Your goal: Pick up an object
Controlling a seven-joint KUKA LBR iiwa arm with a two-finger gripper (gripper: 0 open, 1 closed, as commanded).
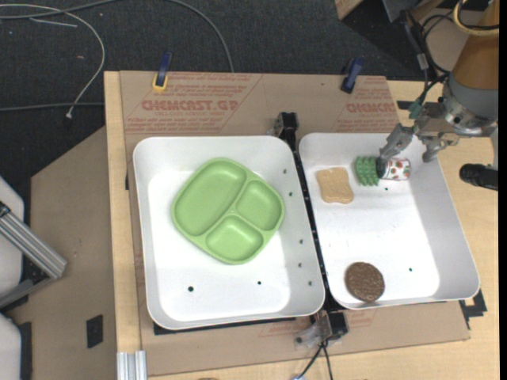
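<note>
Across the bench I see two white bins side by side, the left bin point(158, 291) and the right bin point(444, 236), meeting at a dark seam down the middle. My left bin carries a green divided plate point(228, 210) sitting slantwise near its centre, with bare white floor all round it, widest toward the near edge. My right bin has most of its open floor in the middle and along its right side.

Near the far left of the right bin lies a tan slice of bread point(335, 185), flat, close to the seam. Just beside it to the right sits a small green ridged thing point(366, 171), and touching that on its right is a white object with red and dark spots point(396, 169); I cannot tell what it is. A brown round cookie point(364, 282) lies well apart from these, near the bin's front rim.

My arm point(475, 62) comes in from the upper right, leaning down over the far corner of the right bin. The gripper point(390, 165) is low, right at the spotted object and the green thing, one grey finger slanting down onto them. Whether the claw is wide, narrow or gripping anything I cannot tell.
</note>
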